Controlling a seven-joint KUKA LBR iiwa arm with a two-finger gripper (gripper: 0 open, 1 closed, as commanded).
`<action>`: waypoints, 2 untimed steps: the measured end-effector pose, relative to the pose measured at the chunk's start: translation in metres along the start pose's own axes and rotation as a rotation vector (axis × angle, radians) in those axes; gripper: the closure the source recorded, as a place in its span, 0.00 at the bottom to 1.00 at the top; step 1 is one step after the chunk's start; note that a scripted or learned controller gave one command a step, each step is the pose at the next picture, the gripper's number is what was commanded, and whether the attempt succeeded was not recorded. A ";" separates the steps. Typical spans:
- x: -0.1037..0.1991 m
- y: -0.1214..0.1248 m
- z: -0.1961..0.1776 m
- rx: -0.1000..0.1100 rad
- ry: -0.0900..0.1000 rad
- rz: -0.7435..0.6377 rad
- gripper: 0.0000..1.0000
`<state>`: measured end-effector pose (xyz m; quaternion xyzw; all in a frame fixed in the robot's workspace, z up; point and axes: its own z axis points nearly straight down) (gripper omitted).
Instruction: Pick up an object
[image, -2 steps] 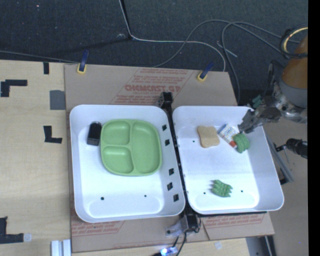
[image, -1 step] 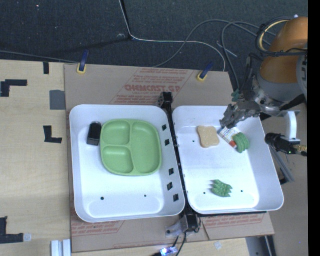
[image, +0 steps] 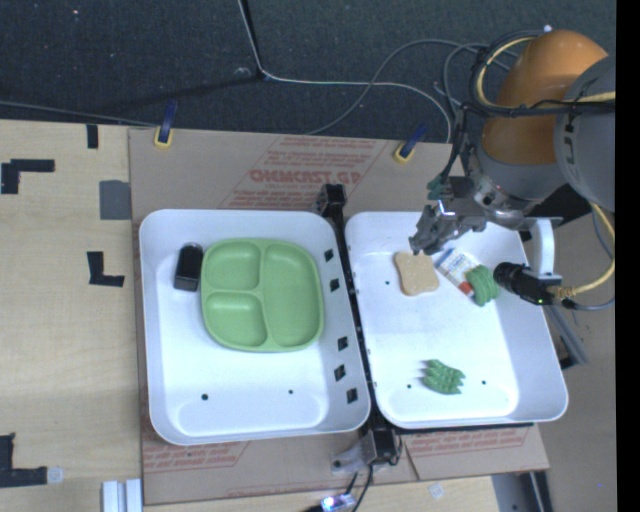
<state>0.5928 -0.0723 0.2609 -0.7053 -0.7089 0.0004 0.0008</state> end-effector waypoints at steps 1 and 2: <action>0.046 0.020 0.001 -0.001 0.000 -0.001 1.00; 0.099 0.046 0.013 -0.001 -0.001 -0.001 1.00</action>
